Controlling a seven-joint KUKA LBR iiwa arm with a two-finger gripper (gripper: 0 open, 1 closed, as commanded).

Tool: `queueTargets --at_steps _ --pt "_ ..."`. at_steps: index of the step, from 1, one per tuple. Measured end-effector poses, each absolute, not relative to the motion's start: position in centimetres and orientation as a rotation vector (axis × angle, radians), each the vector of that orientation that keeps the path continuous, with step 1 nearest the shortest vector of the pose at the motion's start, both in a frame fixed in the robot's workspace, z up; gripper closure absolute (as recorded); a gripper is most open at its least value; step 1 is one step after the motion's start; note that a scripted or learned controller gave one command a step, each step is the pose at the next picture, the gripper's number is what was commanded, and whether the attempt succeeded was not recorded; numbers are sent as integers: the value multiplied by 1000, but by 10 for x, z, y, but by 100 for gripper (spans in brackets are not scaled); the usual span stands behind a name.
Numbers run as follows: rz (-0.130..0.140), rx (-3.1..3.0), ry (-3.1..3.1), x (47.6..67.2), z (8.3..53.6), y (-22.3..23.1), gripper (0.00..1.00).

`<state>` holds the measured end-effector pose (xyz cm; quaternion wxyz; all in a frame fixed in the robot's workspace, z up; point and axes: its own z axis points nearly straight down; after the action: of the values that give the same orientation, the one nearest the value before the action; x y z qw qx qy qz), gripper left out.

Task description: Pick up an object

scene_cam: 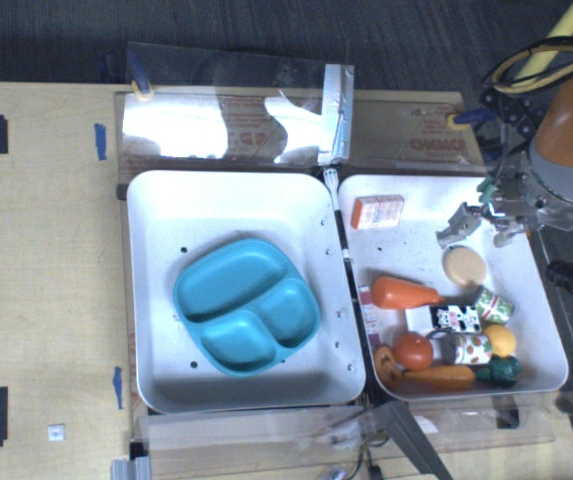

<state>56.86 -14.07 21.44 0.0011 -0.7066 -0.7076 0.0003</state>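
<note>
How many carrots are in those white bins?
2, both in the right bin: one carrot near its middle, another carrot along the near edge. More may hide under the pile.

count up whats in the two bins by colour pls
Blue: 1, the divided tray in the left bin
Orange: 3, the box, the upper carrot and the lower carrot
Red: 1, the tomato
Tan: 1, the round disc
Yellow: 1, the lemon
Total: 7, leaving out the jumbled printed pieces in the right bin.
</note>
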Motion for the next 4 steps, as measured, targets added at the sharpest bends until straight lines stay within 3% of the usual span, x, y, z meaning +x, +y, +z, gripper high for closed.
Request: queueTargets --at_steps 1,2,3,4 --pt "0 -2132 -2307 610 183 -88 0" --pt "8 -2148 -2288 548 132 -188 0" --pt "-5 -1938 -2478 595 87 -203 0" --pt "-6 -1944 -2480 596 98 -204 100"
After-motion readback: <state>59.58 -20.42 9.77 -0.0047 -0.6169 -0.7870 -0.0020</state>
